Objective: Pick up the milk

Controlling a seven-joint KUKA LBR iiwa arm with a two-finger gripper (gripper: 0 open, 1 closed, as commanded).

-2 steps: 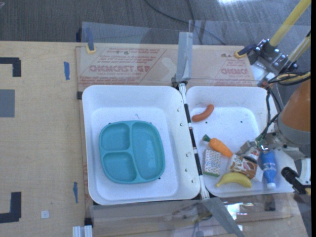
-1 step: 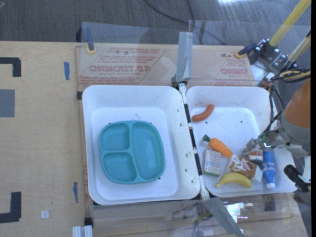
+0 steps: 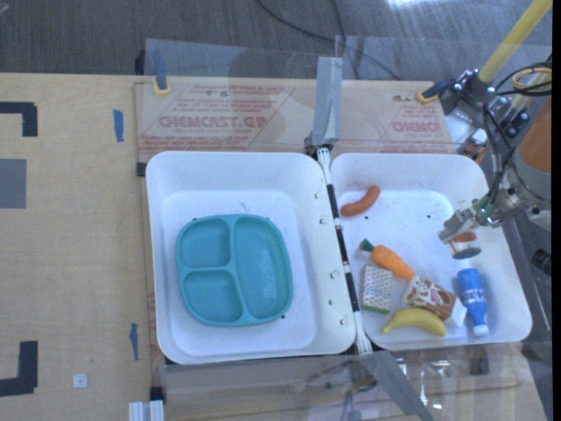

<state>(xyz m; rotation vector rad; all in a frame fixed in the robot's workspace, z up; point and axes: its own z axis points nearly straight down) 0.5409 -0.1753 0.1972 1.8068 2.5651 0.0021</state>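
The milk [image 3: 379, 288] looks like a small white carton with a green-checked print. It lies near the front left of the right bin [image 3: 412, 178], beside the divider. My gripper [image 3: 462, 224] hangs over the right side of that bin, well to the right of the carton and farther back. Nothing shows in its grasp. A small orange and dark piece [image 3: 465, 247] lies just under it.
Around the carton lie a carrot [image 3: 391, 260], a brown and red box [image 3: 429, 296], a banana [image 3: 414, 321] and a blue bottle [image 3: 472, 298]. A sausage [image 3: 360, 200] rests at the back. The left bin [image 3: 166, 191] holds a teal divided plate [image 3: 234, 270].
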